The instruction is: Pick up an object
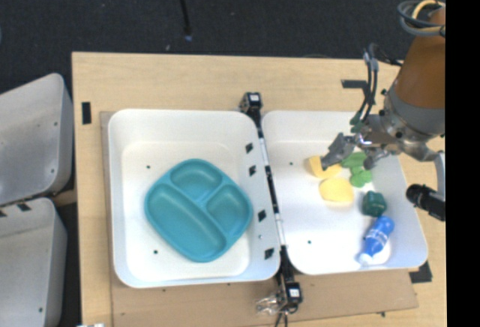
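Reaching from right, end effector (346, 151) over right bin (300, 243)

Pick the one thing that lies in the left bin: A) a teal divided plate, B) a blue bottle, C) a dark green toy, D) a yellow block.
A: the teal divided plate lies in the left bin, while the other objects sit in the right bin.
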Robot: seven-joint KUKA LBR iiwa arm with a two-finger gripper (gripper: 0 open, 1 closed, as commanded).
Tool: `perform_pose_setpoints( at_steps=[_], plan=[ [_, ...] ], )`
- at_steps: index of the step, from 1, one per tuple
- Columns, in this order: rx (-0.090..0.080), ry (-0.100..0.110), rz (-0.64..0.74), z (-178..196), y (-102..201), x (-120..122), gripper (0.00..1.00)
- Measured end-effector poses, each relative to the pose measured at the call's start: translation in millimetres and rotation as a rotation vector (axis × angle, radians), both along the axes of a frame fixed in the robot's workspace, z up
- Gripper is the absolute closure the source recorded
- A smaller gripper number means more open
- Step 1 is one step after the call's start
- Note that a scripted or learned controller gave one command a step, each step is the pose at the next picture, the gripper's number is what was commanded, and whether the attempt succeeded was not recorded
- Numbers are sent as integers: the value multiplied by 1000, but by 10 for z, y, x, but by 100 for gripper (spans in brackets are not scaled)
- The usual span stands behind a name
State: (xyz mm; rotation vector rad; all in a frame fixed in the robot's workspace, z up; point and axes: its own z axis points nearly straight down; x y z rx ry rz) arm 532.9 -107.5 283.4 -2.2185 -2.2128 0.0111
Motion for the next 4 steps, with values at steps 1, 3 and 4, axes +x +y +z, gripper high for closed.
perform_pose_setpoints(
  at_steps=[1, 3, 4],
  plan=[
    [-2, -13, 4, 65, 5, 18, 0],
    [-2, -12, 2, -962, 59, -62, 0],
    [-2, -13, 1, -1535, 37, -63, 0]
  ],
)
